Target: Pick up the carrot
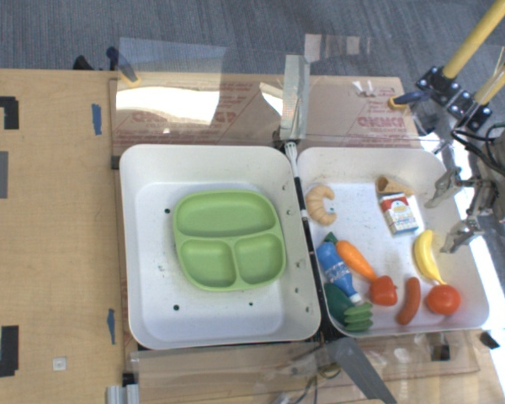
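carrot (pixel 356 259) lies wedged between blue bottle (pixel 337 272) and red pepper (pixel 384 290) — you risk snagging either. tool (pixel 461 211) at bin's right edge — can't tell its state.

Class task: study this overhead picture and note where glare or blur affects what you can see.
Camera view: strong glare whitens the clear panel behind the left bin; the right bin is bright near the gripper, which looks soft; the carrot is sharp and evenly lit.
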Robot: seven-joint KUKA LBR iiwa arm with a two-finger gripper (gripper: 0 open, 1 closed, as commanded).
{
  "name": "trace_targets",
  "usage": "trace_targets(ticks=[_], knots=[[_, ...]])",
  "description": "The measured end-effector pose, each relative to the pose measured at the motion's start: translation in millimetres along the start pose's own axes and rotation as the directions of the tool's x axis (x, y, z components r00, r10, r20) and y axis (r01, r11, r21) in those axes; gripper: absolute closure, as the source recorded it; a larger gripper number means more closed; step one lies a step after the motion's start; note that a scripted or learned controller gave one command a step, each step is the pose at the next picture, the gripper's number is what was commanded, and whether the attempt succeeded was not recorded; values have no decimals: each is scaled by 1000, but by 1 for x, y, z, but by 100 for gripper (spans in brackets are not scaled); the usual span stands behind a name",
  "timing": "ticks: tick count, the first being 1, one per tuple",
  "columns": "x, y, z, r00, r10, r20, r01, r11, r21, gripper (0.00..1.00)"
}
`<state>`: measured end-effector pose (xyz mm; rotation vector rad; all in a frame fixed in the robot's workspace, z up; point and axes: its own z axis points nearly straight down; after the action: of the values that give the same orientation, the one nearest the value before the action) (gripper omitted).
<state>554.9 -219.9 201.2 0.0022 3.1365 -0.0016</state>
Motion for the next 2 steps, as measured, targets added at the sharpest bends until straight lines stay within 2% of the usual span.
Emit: trace_targets(ticks=[1, 2], knots=[[26, 113, 106, 985, -172, 7, 172, 985, 1, 0], [2, 125, 110, 970, 243, 8, -243, 970, -2, 0]])
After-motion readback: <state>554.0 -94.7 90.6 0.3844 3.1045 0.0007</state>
